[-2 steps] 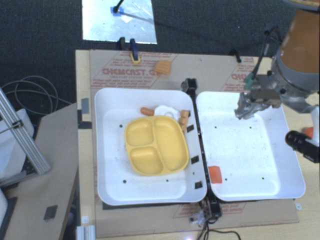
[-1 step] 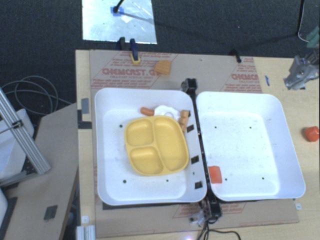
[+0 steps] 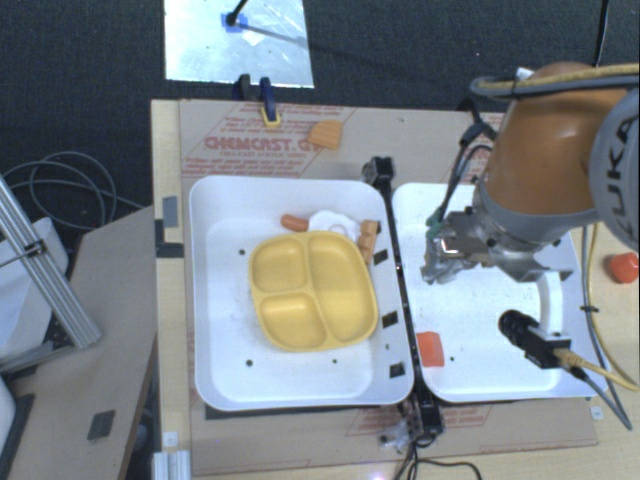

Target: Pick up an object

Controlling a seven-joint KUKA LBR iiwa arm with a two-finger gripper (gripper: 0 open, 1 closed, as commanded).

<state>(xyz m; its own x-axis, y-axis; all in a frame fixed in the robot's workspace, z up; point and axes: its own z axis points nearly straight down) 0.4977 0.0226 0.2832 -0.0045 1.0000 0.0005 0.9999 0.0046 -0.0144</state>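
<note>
A yellow tray (image 3: 312, 291) sits in the left bin (image 3: 222, 298). The gripper (image 3: 438, 267) hangs over the right bin (image 3: 480, 373).

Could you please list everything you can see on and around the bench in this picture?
Bins: two, white, side by side on the bench.
Divided plate: one, yellow, in the left bin.
Small sausage-like piece: one, orange, left bin, behind the plate.
White item: one, left bin, behind the plate.
Block: one, orange-red, right bin, near its front left corner.
Arm: one, grey and orange, over the right bin.
Hand: one, low over the right bin.
</note>
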